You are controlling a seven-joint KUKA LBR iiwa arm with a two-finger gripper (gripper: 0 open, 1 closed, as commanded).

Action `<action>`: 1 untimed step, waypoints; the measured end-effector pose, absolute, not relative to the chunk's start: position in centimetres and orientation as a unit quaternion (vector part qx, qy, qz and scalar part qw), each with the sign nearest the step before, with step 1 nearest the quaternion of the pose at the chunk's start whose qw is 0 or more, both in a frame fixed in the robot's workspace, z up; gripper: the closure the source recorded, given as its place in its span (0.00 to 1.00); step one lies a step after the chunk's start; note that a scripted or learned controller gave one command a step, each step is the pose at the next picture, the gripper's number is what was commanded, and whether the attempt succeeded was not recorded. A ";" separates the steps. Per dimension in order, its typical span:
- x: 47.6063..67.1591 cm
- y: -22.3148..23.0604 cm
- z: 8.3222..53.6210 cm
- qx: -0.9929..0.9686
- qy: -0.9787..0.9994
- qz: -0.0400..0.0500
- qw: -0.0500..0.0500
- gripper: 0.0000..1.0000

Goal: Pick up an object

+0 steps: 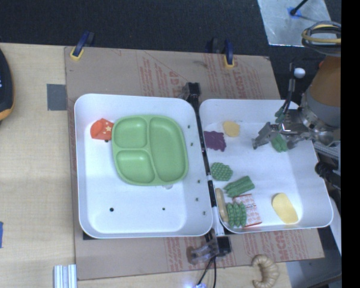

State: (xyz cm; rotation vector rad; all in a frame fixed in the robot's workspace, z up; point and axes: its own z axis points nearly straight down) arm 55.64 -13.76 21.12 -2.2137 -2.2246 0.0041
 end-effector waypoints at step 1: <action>59.1 -21.6 14.8 -0.707 -0.707 0.003 0.000 0.00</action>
